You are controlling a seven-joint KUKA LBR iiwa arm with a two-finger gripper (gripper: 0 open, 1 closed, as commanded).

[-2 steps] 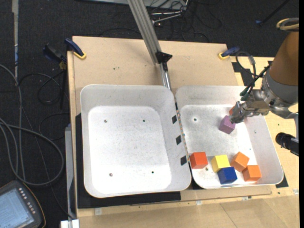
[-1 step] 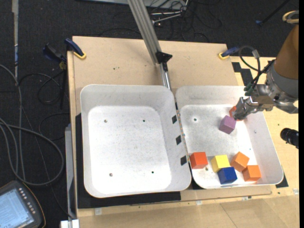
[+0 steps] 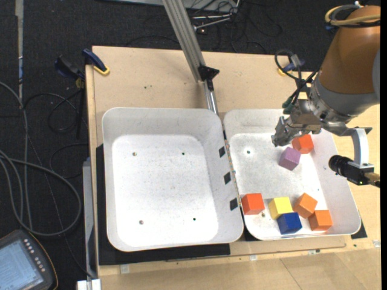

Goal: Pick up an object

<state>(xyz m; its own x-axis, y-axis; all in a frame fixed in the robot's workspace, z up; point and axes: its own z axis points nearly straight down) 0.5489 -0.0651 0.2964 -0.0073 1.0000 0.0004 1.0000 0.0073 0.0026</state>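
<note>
The right bin (image 3: 260, 156) holds several small blocks. An orange block (image 3: 303, 143) and a purple block (image 3: 290, 158) lie near its middle. Along its front edge sit an orange block (image 3: 253, 203), a yellow block (image 3: 280, 207), a blue block (image 3: 289, 222) and two more orange blocks (image 3: 306, 203) (image 3: 320, 220). My gripper (image 3: 282, 136) hangs low over the right bin, just left of the upper orange block and above the purple one. Nothing is visibly between its fingers.
The left bin (image 3: 121, 162) sits beside the right one on the wooden bench. A slanted metal bar (image 3: 184, 32) runs from the top down to the bins' shared edge. A black fixture (image 3: 351, 169) sticks out by the right bin's right rim.
</note>
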